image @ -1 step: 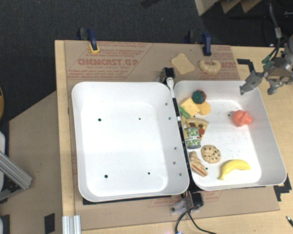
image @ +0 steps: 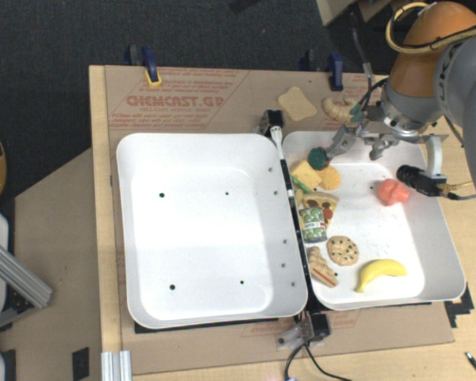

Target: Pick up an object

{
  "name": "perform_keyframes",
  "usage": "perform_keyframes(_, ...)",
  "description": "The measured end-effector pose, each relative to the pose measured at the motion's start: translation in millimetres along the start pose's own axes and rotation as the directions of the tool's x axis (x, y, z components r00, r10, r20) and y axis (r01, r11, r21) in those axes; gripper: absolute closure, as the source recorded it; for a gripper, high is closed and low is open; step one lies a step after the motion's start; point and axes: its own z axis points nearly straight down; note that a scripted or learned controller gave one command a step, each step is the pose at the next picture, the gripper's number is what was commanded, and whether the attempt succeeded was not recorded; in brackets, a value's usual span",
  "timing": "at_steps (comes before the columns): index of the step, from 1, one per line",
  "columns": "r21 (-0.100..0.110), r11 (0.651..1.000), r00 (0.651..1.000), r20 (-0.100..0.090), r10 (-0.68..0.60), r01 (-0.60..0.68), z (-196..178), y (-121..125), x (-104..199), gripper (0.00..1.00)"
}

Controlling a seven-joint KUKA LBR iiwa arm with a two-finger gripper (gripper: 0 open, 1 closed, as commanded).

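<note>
**Hovering over the right bin's far edge**

Hovering is what is seen from the gripper point(image: 365, 137), which is held above the far rim of the right bin point(image: 436, 236), with the grey arm point(image: 452, 62) and its orange band reaching in over that bin's far right corner. Whether the tool is open or closed cannot be told from this slant, and nothing is seen held by it.

Everything to be picked lies in the right bin. A small dark green piece point(image: 318, 158) is seen at the bin's far left, just beside the gripper. Next to it, along the bin's left wall, yellow pieces point(image: 308, 175) are bunched, with a small packet point(image: 312, 221) nearer the camera. A cookie point(image: 343, 250) is placed towards the near side, and a banana point(image: 381, 272) is laid close to the bin's near rim. A red object point(image: 391, 191) is set towards the bin's right.

The left bin point(image: 198, 228) is touched by the right bin along one side.
</note>
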Motion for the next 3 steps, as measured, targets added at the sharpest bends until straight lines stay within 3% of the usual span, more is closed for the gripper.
perform_keyframes(1,-0.011,1.000,1.000,0.002,0.012,-0.012,54.0,-76.7,22.8,0.00)
perform_keyframes(2,-0.012,1.000,1.000,0.007,0.006,-0.006,51.0,-43.1,35.3,0.00)
perform_keyframes(3,-0.020,1.000,1.000,0.003,0.007,-0.007,38.8,-41.7,37.0,1.00)
